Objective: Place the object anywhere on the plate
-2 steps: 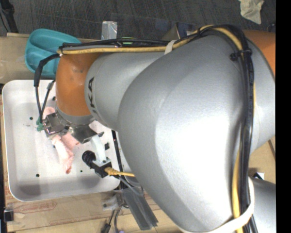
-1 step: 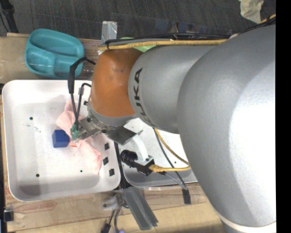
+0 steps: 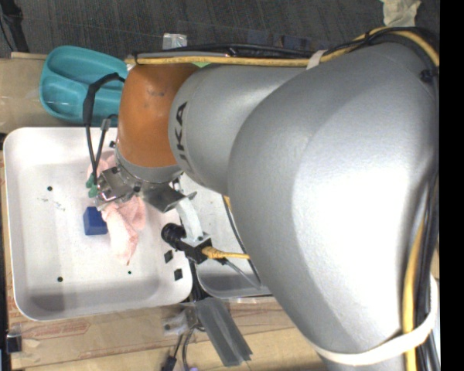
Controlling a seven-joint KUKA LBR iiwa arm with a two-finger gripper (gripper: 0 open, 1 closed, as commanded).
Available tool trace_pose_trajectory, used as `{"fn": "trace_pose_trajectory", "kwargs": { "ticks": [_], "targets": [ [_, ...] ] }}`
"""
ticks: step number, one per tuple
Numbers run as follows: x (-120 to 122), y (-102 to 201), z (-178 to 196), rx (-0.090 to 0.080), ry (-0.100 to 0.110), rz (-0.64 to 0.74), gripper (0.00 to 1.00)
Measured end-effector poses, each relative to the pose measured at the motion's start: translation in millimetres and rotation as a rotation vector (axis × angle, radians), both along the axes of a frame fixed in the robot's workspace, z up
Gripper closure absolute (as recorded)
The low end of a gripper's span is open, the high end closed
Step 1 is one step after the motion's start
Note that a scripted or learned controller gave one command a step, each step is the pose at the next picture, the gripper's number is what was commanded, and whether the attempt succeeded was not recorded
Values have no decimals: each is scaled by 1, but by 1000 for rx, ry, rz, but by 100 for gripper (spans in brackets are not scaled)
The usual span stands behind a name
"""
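- Reaching in from the right, the grey arm [image 3: 317, 176] covers most of the right bin [image 3: 228, 284] and a good part of the worktop [image 3: 100, 327]; its orange band [image 3: 147, 114] sits over the far edge of the left bin [image 3: 31, 230].
- The gripper [image 3: 112, 188] hangs low over the middle of the left bin, towards that bin's right side; whether the fingers are open or closed cannot be told, as the wrist hides them.
- A pink cloth [image 3: 127, 222] lies crumpled on the bin floor right under and just beside the gripper, trailing towards the near edge.
- A small blue block [image 3: 94, 222] rests on the bin floor touching or just beside the cloth's left edge.
- A small green thing [image 3: 90, 182] shows at the gripper's left side; what it is cannot be told.
- The left bin's floor is bare white along its left wall and near edge, leaving open room there; its right wall is crowded by the arm's fittings and a black cable [image 3: 89, 122].
- A teal dish-like object [image 3: 73, 83] sits at the worktop's far left corner, outside the bin and just beyond its far rim.
- A yellow cable [image 3: 228, 256] runs over the wall between the two bins.
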State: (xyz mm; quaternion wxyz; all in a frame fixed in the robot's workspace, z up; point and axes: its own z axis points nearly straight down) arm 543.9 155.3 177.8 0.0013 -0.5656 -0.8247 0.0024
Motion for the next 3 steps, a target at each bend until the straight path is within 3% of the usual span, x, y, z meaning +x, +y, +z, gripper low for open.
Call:
{"fn": "trace_pose_trajectory", "kwargs": {
  "ticks": [1,2,3],
  "targets": [
    [41,-66,23,1,-1,-15,100],
    [38,-18,-84,2,-9,-264,100],
    [56,-44,-7,1,-3,-31,100]
  ]
}}
